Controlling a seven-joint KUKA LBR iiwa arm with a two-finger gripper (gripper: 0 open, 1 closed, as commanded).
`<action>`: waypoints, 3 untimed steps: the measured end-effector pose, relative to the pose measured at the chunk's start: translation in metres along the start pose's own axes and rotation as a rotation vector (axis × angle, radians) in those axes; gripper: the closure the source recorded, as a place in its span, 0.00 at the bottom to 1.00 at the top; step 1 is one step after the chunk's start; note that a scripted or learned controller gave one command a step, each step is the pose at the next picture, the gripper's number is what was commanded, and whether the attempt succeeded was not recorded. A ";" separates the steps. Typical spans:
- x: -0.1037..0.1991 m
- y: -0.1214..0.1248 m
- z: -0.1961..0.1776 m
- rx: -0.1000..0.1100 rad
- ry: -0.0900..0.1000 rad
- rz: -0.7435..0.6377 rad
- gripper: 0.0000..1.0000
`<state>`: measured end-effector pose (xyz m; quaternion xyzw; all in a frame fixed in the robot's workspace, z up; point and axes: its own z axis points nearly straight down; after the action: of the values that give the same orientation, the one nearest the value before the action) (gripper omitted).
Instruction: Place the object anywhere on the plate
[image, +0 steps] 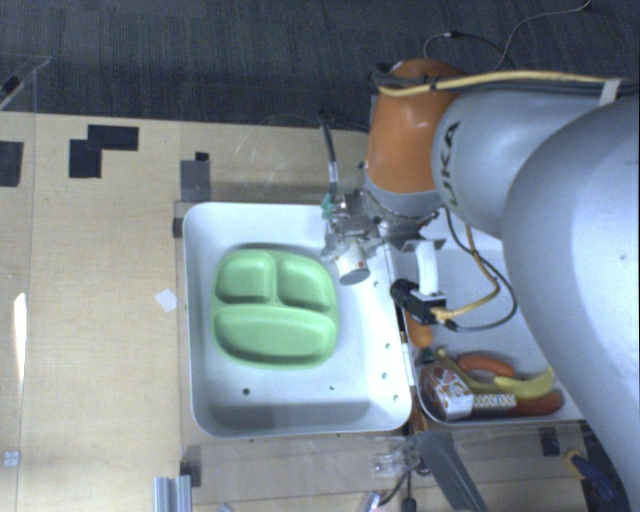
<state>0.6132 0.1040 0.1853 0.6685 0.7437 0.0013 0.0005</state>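
Camera view: pincer (352, 262), grip state unclear, hangs beside green plate (275, 306)'s upper right corner.

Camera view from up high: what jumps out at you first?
The big grey arm with its orange band reaches in from the right and takes up much of that side. Next is the bright green plastic plate with three compartments, lying in the left shallow white bin. In the right bin, low down, sits a yellow banana among other colourful things.
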 end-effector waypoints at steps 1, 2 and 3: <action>0.060 -0.004 0.049 0.001 0.001 -0.264 1.00; 0.059 -0.004 0.049 0.000 0.000 -0.264 0.00; 0.097 -0.052 0.045 -0.020 -0.007 -0.519 0.00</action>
<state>0.5512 0.1947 0.1403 0.4553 0.8903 0.0060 0.0100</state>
